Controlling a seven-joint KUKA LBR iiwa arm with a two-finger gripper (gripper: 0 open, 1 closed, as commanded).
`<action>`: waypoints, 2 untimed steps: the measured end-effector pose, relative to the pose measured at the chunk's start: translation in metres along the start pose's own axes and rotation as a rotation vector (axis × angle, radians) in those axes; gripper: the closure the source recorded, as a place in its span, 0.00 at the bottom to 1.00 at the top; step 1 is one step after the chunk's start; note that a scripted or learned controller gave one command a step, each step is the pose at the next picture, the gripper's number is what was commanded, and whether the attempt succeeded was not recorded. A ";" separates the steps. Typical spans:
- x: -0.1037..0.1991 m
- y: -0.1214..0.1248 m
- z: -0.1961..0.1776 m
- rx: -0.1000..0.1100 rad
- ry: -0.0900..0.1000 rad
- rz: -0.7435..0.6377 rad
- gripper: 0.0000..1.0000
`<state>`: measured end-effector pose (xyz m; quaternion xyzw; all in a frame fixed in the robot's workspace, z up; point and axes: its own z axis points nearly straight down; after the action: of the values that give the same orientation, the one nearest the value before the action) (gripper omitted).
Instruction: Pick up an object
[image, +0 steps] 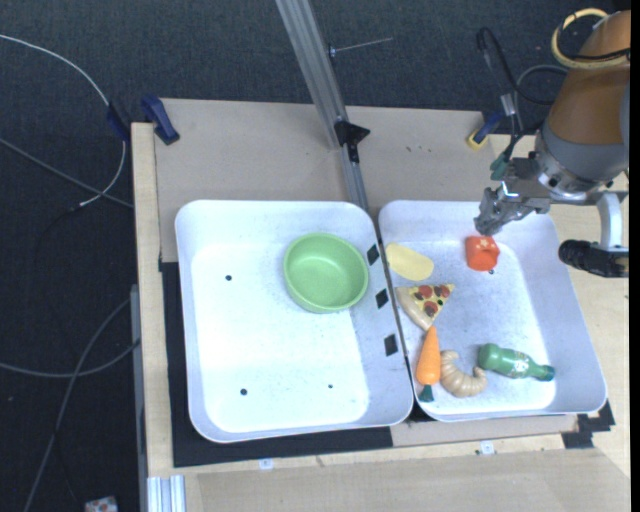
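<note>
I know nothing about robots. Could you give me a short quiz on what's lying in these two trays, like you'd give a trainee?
1. True or false: the green bowl sits in the left bin.
2. Which item lies nearest the gripper? A) green bottle B) red tomato-like toy C) carrot
3. Fill in: the pizza slice lies in the right bin, just below the yellow ____ piece.

Key: 1 true; 2 B, it lies just under the gripper, though a grasp cannot be confirmed; 3 oval.

Open floor beyond green bowl (325, 272)
</note>
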<state>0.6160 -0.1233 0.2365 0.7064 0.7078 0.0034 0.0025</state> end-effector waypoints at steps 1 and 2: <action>0.000 0.001 0.005 0.007 -0.001 0.001 1.00; 0.054 0.000 -0.008 0.006 0.002 -0.003 1.00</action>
<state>0.6156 -0.0694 0.2447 0.7053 0.7089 0.0018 -0.0003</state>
